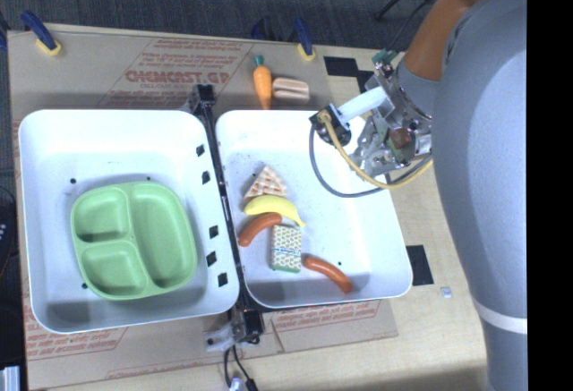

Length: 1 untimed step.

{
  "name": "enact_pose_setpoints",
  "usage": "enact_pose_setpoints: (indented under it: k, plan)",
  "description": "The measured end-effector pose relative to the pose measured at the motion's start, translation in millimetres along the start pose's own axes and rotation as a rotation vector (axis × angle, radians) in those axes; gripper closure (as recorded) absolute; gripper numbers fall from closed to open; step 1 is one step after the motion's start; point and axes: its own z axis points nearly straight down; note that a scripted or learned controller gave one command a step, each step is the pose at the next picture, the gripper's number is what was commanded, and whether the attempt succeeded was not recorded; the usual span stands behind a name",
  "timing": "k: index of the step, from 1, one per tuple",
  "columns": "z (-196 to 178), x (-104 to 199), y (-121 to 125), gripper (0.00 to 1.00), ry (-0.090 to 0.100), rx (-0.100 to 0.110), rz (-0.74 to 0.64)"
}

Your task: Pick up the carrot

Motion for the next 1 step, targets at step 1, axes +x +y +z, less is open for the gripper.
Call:
enact_pose_setpoints:
  k: [1]
  plan:
    - [-83.5, -23.1, 34.1, 1.0, 0.002, 0.0, -0.008]
